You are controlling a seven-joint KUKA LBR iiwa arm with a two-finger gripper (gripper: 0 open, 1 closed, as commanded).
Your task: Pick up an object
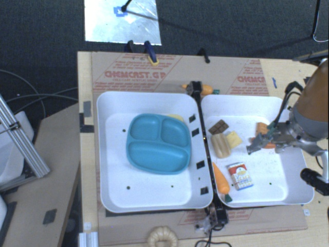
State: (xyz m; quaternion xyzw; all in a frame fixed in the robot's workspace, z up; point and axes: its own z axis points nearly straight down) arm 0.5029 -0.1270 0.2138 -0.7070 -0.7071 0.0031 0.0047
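Observation:
My gripper [255, 146] reaches in from the right and hangs low over the middle of the right bin [293, 189]. An orange piece [262, 128] lies just behind it, partly covered by the wrist. To its left sit a yellow cheese block [234, 139], a tan bread-like roll [221, 146] and a brown chocolate piece [219, 126]. A red and white box [240, 176] lies in front of the gripper, and a carrot [221, 178] lies along the bin's left wall.
The left bin [110, 189] holds a blue divided plate [158, 142] with a pale yellow item [176, 117] behind it. A black divider with clips [202, 138] runs between the bins. A small orange object [206, 90] sits behind the bins.

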